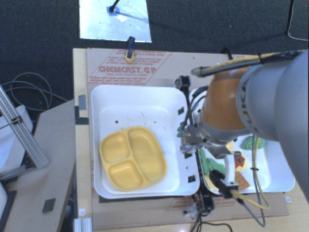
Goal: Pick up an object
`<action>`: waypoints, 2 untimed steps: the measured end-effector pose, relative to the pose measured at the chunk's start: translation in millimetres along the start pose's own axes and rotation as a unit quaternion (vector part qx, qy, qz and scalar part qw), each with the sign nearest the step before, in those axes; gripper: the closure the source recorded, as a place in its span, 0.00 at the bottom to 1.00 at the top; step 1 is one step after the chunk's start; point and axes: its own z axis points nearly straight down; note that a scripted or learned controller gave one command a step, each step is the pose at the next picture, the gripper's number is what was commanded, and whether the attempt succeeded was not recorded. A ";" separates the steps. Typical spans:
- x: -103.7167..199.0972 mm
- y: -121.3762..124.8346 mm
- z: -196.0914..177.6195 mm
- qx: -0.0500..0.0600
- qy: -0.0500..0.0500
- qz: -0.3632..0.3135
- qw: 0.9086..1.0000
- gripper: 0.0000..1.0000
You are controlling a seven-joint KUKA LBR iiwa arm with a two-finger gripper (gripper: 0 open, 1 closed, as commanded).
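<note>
A yellow three-compartment plate [133,157] lies in the left white bin [140,93], towards its front. In the right bin [286,179], mostly hidden under the arm, I see a dark green item [210,165], a leafy green piece [252,142], a red and white item [238,161] and an orange-brown block [241,180]. My gripper [189,146] hangs low over the wall between the two bins, just right of the plate. The orange wrist band and grey arm cover it from above, and nothing shows held in it.
A cardboard sheet [128,69] lies under the bins, with a yellow and black clamp [130,49] at its back edge. Yellow cable [251,204] loops off the arm near the bench's front. A metal plate [114,13] lies on the dark floor behind.
</note>
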 end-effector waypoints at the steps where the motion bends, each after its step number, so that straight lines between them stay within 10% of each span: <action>1: 81.6 17.7 -18.7 -0.003 0.002 -0.008 1.000 1.00; 2: 11.3 -0.8 8.0 0.000 0.000 -0.001 1.000 1.00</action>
